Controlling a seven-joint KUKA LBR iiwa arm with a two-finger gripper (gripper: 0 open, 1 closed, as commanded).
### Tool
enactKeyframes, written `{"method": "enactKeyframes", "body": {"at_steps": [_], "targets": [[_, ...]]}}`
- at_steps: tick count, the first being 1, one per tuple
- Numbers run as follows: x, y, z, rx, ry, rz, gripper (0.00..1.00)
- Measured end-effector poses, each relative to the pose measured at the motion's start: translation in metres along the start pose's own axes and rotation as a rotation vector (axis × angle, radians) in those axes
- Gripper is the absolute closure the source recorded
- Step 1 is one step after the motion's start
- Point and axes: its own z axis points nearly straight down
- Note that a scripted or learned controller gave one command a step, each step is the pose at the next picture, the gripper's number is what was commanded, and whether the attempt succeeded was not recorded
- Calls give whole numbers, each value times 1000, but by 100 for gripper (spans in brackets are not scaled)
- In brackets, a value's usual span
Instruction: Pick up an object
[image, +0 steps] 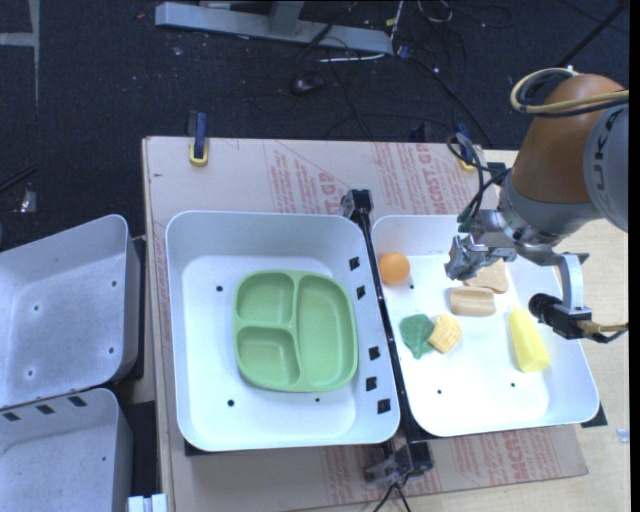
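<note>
The gripper (470, 258) hangs over the right bin (560, 400), near that bin's far edge, with its grey metal body pointing down and toward the left; whether it is open or closed cannot be told from this angle. A tan bread-like piece (494, 276) lies right beside the gripper tip, partly hidden by it, and contact between the two cannot be made out. Just nearer the front edge lies a second tan bread-like piece (472, 301), flat on the bin floor. Toward the bin's left side, a corn cob with a green husk (430, 334) lies near the middle of the floor, and an orange ball (394, 268) sits in the far left corner, close to the wall shared with the other bin. A yellow block-shaped object (527, 341) lies toward the right side of the bin. Above the gripper, the arm (565, 150) rises toward the right, its orange band broad and rounded, with cables looping around the wrist. In the left bin (190, 330), a green divided tray (296, 331) with three compartments lies flat in the middle of the floor
</note>
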Motion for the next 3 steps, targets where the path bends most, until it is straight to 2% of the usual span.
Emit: {"method": "enactKeyframes", "body": {"at_steps": [1, 2, 3], "targets": [[-2, 0, -63, -4, -1, 0, 100], [46, 0, -63, 2, 1, -4, 100], [96, -3, -41, 4, 1, -3, 100]]}}
